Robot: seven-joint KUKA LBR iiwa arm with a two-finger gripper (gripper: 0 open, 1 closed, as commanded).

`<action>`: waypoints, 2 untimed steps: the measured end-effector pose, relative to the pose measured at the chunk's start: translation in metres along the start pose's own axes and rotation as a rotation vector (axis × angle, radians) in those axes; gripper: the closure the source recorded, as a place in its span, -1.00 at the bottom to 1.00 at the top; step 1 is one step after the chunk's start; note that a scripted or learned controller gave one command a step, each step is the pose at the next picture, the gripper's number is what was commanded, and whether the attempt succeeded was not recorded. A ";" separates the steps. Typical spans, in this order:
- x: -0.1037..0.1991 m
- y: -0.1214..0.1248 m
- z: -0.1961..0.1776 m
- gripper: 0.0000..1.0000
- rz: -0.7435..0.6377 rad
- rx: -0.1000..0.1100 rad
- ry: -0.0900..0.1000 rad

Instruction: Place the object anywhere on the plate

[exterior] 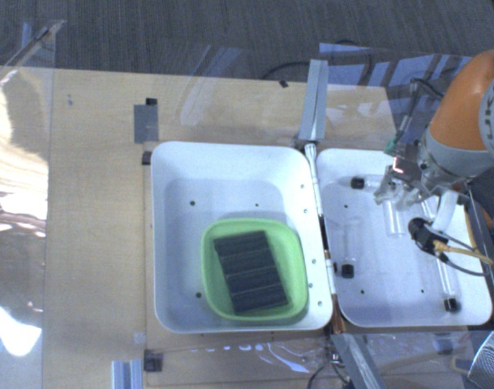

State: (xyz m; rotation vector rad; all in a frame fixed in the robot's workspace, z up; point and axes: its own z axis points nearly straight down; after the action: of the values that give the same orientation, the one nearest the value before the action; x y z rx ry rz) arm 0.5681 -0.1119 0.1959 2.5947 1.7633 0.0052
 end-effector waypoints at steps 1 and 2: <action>0.083 -0.076 -0.038 1.00 -0.183 0.001 0.003; 0.127 -0.116 0.011 1.00 -0.334 0.002 0.003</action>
State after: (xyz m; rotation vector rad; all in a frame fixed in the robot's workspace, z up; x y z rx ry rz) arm 0.5072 0.0487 0.1846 2.2674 2.1725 0.0058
